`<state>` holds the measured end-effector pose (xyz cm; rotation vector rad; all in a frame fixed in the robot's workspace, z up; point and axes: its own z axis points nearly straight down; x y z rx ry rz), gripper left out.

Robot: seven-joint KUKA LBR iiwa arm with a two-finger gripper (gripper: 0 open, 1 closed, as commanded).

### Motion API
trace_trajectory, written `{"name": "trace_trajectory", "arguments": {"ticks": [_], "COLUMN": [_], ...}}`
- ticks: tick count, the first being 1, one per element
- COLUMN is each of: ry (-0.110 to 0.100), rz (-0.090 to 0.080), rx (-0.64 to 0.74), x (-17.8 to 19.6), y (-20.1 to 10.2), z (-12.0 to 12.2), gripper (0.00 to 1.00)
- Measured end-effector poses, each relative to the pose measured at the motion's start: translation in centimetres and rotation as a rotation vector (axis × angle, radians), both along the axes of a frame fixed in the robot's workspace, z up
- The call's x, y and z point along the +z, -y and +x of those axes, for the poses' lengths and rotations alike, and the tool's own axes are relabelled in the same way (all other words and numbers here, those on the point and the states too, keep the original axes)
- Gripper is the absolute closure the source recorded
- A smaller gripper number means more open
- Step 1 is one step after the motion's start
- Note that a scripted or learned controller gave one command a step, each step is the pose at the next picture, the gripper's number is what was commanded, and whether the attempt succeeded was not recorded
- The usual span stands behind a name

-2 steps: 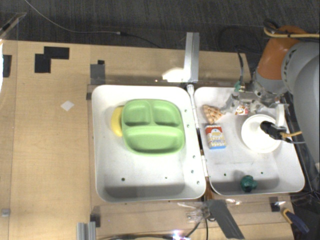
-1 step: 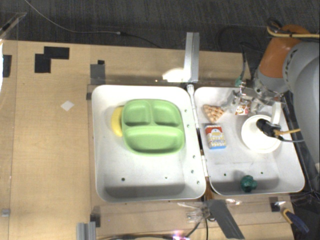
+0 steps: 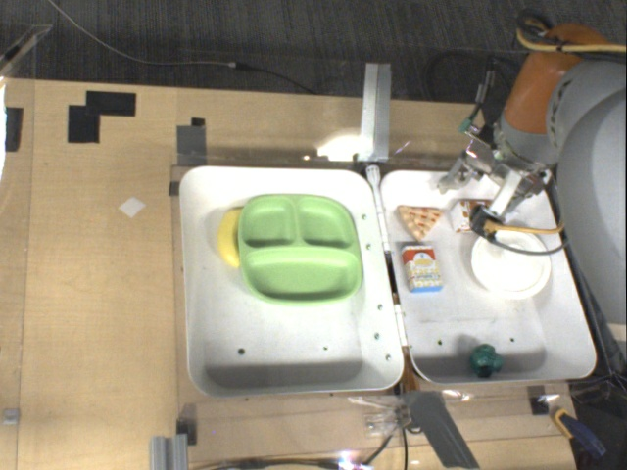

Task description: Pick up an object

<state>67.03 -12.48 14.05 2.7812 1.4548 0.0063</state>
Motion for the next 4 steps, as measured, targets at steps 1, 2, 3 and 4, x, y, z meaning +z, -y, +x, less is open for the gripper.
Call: {"name": "trace_trajectory", "arguments": {"ticks": [1, 2, 3, 4], "ry": [0.003, 0.009, 0.008, 0.034], "rz": [-0.003, -0.007, -0.007, -0.019], "rx": [0.146, 0.153, 0.153, 0.27], "x": [-1.6, -0.2, -0.2, -2.8], "y": [-1.3, -1.4, -1.4, -2.8], "z": [0.1, 0.3, 0.3, -2.2], "gripper": [0.0, 1.0, 0.0, 0.0]}}
